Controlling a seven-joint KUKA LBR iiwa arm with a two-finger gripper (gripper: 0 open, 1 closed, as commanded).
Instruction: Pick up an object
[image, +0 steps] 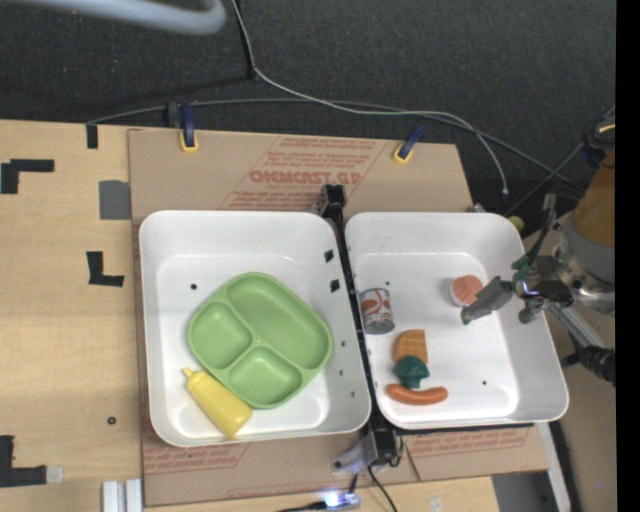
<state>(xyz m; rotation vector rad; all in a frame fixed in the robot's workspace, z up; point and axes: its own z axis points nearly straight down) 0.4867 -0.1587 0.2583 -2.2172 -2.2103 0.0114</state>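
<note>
White plastic bins sit side by side on the surface, and your arm's pincer (503, 297) hangs over the right bin (500, 400), near its right wall. You can see two dark fingers, one angled out to the left and one hanging at the right, so they stand apart with nothing between them.

Nothing has been lifted yet. Every candidate lies on a bin floor: a pink round piece (465, 290) just left of the pincer, a small can (377, 310) near the divider, an orange toy with a green top (410, 357), and a red sausage (418, 394) towards the near wall. In the left bin (160, 300) you have a green divided plate (260, 340) and a yellow bottle (215, 402) lying touching its near-left edge.

By this view, the job is at its approach stage. The pink piece looks the likeliest target, being closest to the fingers, though whether the left finger touches it cannot be told. Closing, lifting and clearing the bin all remain.
</note>
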